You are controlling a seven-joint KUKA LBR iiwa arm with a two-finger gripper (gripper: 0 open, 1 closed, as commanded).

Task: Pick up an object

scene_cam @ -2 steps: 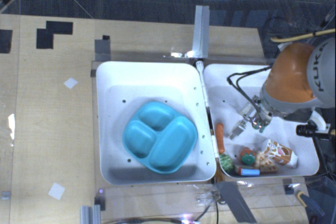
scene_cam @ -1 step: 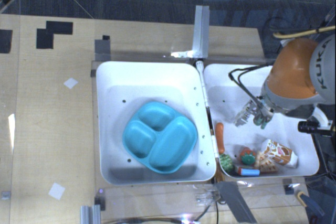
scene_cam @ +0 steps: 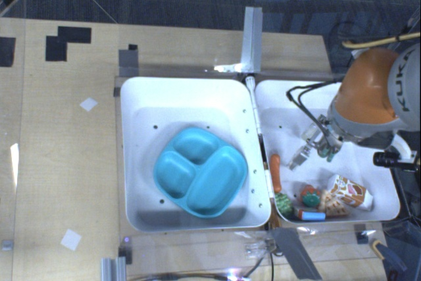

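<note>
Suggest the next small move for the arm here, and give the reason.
Probably shift the end effector toward the view's bottom and lower it over the cluster of items in the right bin. It sits above bare bin floor, apart from the orange carrot-like piece and the patterned carton, with nothing seen between its fingers.

Two white bins (scene_cam: pixel 131 141); the left holds a sky-blue divided plate (scene_cam: pixel 200 171). The right holds an orange carrot (scene_cam: pixel 275 172), a brown-and-white patterned carton (scene_cam: pixel 345 194) (print unreadable), and a green-red toy (scene_cam: pixel 309 196).
</note>
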